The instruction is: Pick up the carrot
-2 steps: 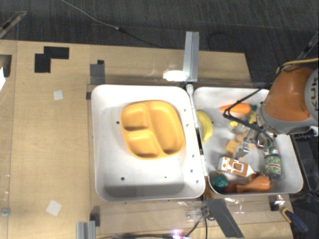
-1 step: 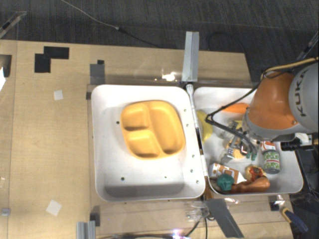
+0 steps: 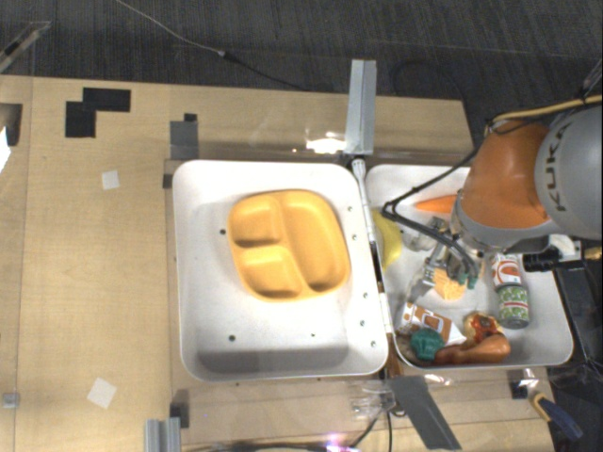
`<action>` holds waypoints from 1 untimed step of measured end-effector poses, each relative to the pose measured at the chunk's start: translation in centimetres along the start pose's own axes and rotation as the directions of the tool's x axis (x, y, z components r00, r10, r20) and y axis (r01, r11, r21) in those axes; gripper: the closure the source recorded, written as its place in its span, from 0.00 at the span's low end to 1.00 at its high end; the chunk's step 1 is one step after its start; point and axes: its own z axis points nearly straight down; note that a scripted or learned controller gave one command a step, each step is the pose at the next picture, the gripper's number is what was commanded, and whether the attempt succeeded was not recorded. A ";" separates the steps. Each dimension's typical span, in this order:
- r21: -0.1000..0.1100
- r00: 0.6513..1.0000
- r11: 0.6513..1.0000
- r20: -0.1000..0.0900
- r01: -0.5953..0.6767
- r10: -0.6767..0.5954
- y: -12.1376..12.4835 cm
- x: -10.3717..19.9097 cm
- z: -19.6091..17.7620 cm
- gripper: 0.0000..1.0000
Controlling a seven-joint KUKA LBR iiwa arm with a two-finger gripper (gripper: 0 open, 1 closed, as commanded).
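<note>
Carrot [image 3: 435,204]: orange, tapered, lying in the right bin [image 3: 556,342] toward its far side, tip pointing left; its thick end is hidden under the arm [image 3: 513,182]. It lies free on the bin floor, with nothing gripping it.

Gripper [image 3: 450,273]: hangs from the arm's orange band, over the middle of the right bin, nearer the viewer than the carrot and apart from it. The view is too cluttered around the metal parts to tell how far the claw stands open or whether anything is in it.

Yellow item [image 3: 390,237]: at the right bin's left wall, just beside the carrot's tip.

Can [image 3: 512,295]: red, white and green label, lying right of the gripper.

Small packet [image 3: 426,319], teal object [image 3: 425,345], brown and red toy foods [image 3: 479,342]: clustered along the bin's near edge.

Left bin [image 3: 203,281]: holds a yellow divided plate [image 3: 285,243] with three compartments, near its centre.

Bench [image 3: 85,281]: light wood, bearing both bins.
</note>
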 end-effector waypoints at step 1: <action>-0.003 1.000 1.000 0.011 0.008 -0.008 0.3 -0.3 -1.4 1.00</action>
